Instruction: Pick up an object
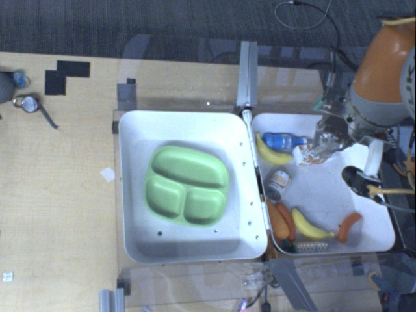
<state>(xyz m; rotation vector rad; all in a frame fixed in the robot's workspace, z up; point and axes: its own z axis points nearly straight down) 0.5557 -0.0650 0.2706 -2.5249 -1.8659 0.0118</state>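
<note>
My gripper [323, 143] hangs over the back of the right bin [383, 239], just right of a blue bottle [282, 139] lying beside a yellow banana [272, 153]. A small white and red thing [311, 156] sits right at the fingertips; whether it is gripped is unclear. Farther forward in the same bin lie a small round can [278, 179], an orange carrot [281, 220], a second banana [311, 227] and a red sausage [349, 225].
The left bin [130, 174] holds a green divided plate [187, 184]. A metal rail [247, 77] runs between the bins at the back. Small tools [29, 103] and black tape marks [65, 75] lie on the bench at the far left.
</note>
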